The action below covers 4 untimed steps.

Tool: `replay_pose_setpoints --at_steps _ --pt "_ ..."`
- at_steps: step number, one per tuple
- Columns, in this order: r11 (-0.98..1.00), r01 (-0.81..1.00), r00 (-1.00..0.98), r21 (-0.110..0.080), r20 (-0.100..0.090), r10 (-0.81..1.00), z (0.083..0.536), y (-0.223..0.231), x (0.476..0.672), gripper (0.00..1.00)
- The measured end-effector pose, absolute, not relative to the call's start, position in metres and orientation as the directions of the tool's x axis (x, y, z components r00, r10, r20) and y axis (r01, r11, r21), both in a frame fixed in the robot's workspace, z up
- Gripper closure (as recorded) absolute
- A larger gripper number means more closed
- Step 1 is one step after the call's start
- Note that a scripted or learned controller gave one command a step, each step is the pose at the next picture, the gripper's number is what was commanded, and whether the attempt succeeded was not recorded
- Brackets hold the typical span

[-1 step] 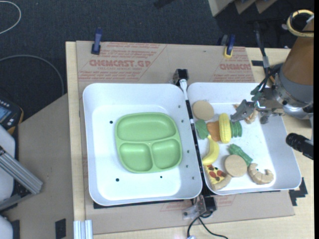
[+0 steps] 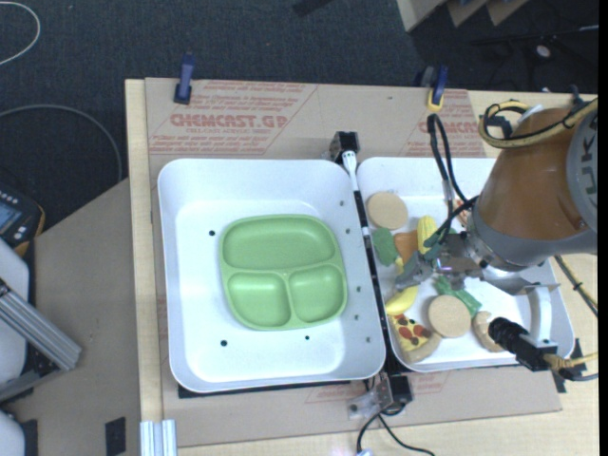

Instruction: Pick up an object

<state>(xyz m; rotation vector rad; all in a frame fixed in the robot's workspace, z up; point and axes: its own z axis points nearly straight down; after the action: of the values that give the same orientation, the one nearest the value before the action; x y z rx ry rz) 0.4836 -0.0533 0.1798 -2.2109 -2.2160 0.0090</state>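
Among right-bin toy food, pincer just above a yellow banana, its grip unclear

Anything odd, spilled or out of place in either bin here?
Nothing stands out. The green tray sits flat in the left bin; the toy foods are heaped along the right bin's left side, under the gripper, none spilled over the rim.

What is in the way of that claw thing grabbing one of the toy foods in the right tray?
Nothing visible blocks it. The gripper is already down in the right bin among the toy foods, which lie crowded close together. That crowding, more than any barrier, may make a clean grab of one piece hard.
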Motion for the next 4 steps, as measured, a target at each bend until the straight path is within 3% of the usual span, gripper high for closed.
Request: replay_pose_setpoints --at_steps 1,2,3,4 --pt "0.005 1.0 -0.005 -0.004 0.004 1.0 0.184 -0.002 0.479 0.0" --pt "-0.001 1.0 0.001 0.0 0.001 1.0 0.195 -0.006 0.479 1.0" --pt "0.009 1.0 -0.009 0.014 0.005 1.0 0.312 0.056 0.481 1.0" --pt "-0.002 1.0 0.002 0.011 0.0 1.0 0.388 0.02 0.48 1.0"
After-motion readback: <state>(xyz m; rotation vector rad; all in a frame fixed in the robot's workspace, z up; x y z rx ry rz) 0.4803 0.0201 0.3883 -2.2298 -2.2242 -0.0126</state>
